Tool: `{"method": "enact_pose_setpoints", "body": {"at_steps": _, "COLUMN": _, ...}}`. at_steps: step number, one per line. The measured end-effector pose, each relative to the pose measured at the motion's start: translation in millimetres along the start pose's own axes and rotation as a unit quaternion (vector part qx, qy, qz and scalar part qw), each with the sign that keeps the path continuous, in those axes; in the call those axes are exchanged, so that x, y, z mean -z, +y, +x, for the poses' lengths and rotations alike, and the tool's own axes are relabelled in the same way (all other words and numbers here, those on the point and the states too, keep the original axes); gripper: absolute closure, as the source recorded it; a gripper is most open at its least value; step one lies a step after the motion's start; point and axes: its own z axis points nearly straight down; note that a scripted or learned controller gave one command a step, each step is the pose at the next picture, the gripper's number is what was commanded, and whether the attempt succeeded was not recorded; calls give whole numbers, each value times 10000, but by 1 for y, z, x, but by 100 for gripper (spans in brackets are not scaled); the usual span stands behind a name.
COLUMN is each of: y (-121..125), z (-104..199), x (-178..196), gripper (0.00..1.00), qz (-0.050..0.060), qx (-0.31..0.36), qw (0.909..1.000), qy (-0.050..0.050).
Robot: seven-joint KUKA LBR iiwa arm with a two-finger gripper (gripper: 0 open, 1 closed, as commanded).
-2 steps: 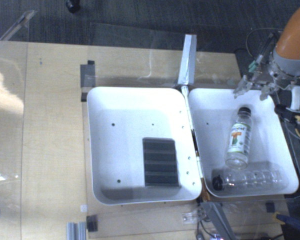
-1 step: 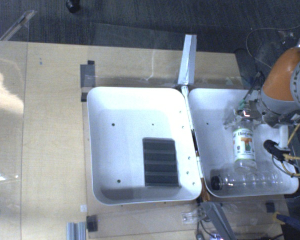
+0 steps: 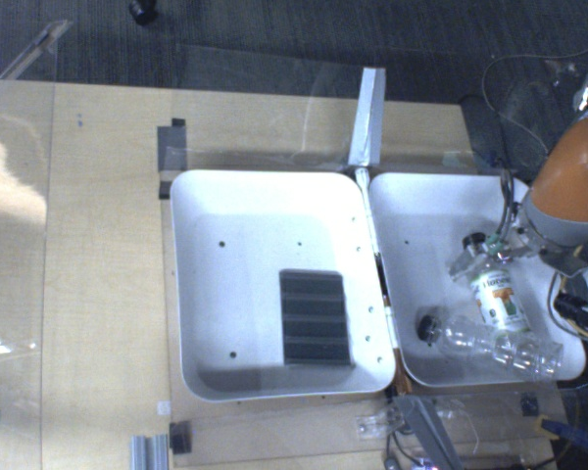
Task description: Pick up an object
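Two bins, side by side; my gripper (image 3: 492, 246) hangs over the right bin (image 3: 412, 204), at the neck of a small labelled bottle (image 3: 497, 297); grip state cannot tell, too cluttered; clear plastic bottle (image 3: 490, 346) lies flat by the near wall, likely rolled there; dark ridged block (image 3: 315, 316) sits in the left bin (image 3: 235, 204).

The arm (image 3: 568, 179) runs off the right edge (pincer (image 3: 490, 248) fingers indistinct).

ridged block (image 3: 314, 316) in left bin (image 3: 206, 262), bottles (image 3: 495, 297) in right bin (image 3: 412, 213)
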Motion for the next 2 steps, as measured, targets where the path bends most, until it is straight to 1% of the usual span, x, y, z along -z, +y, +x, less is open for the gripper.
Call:
{"method": "enact_pose_setpoints", "body": {"at_steps": 1, "y": 0, "z": 0, "x": 0, "gripper": 0, "qz": -1, "qx": -1, "qw": 10000, "qy": 0}}
{"method": "enact_pose_setpoints", "body": {"at_steps": 2, "y": -39, "z": 8, "x": 9, "gripper": 0, "qz": -180, "qx": 487, "qw": 9986, "qy": -108}}
